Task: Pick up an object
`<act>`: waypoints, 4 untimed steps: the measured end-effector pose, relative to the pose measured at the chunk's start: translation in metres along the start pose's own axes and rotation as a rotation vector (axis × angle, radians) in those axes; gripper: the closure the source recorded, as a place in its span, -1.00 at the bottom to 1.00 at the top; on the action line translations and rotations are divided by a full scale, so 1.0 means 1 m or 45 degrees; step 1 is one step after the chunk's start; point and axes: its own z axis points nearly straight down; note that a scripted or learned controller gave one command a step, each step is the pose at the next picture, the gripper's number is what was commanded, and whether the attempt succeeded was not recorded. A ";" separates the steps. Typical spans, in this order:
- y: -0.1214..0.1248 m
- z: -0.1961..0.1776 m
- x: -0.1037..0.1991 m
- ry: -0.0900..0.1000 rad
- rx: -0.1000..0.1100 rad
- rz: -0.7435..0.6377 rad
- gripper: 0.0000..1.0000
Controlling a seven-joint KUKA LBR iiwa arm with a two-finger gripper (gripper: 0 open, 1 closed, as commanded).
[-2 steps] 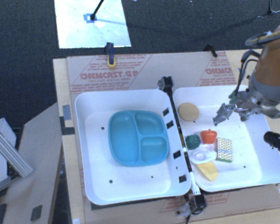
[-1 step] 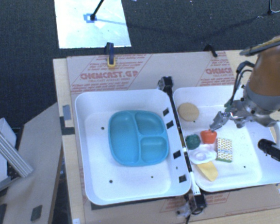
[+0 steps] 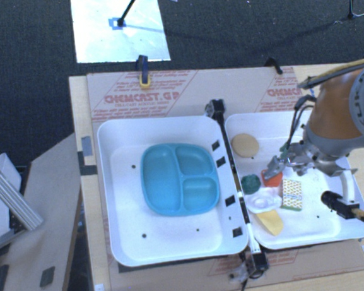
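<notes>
My gripper (image 3: pixel 277 167) hangs low over the middle of the right bin (image 3: pixel 316 228), at the end of the grey arm with its orange band. Right below its tip lies a small orange object (image 3: pixel 272 179), partly covered by the gripper. A dark green object (image 3: pixel 250 182) sits just to its left. A white object (image 3: pixel 263 200) and a yellow wedge (image 3: pixel 271 221) lie nearer the front. A patterned little box (image 3: pixel 292 194) rests to the right of the white one. A tan round disc (image 3: pixel 245 145) lies at the back of the bin.
The left bin (image 3: pixel 124 242) holds a blue divided plate (image 3: pixel 178 178). A black divider bar (image 3: pixel 230 169) runs between the two bins. A black part of the arm (image 3: pixel 337 205) sticks out over the right bin's front right.
</notes>
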 end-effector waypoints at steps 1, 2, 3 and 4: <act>0.000 0.037 0.000 0.000 -0.002 0.001 -1.00; 0.002 0.023 0.000 -0.002 -0.009 0.003 1.00; 0.009 -0.023 0.005 -0.002 -0.012 -0.005 1.00; 0.015 -0.087 0.003 -0.003 -0.015 -0.004 1.00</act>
